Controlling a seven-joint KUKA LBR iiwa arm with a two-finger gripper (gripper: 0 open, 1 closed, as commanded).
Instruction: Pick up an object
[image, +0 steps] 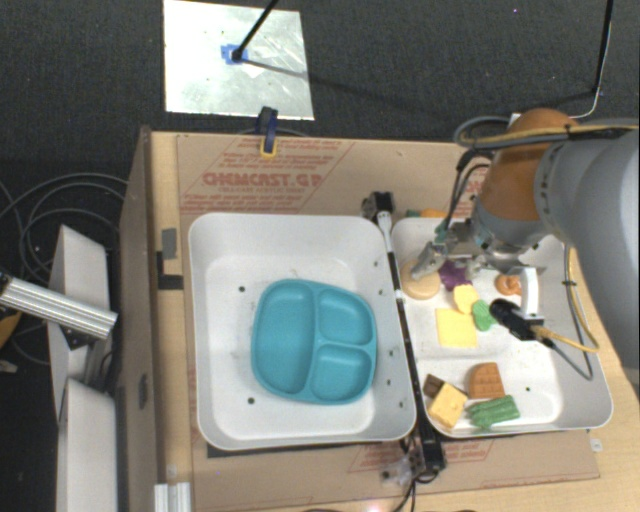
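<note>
So the stuff up for grabs is all in the right bin (590, 400): we've got a flat yellow square (457, 328) in the middle, a small yellow chunk (465, 298) touching a little green piece (483, 316) just above it, a purple bit (456, 270) tucked right under the arm, and a tan round disc (421, 285) near the bin's left wall. Down at the front edge there's an orange-brown waffle-looking piece (486, 379), a yellow wedge (447, 405) with a small dark brown block (433, 384) beside it, and a ridged green thing (492, 411). An orange item (508, 283) sits half hidden by the arm. The end effector (448, 258) hangs low over the purple bit and the disc, but honestly we can't tell how it's set from this angle. Left bin (215, 300) just has a teal divided plate (313, 340) with three compartments, lying flat in the middle. Both bins sit on the cardboard-covered surface (280, 175).
</note>
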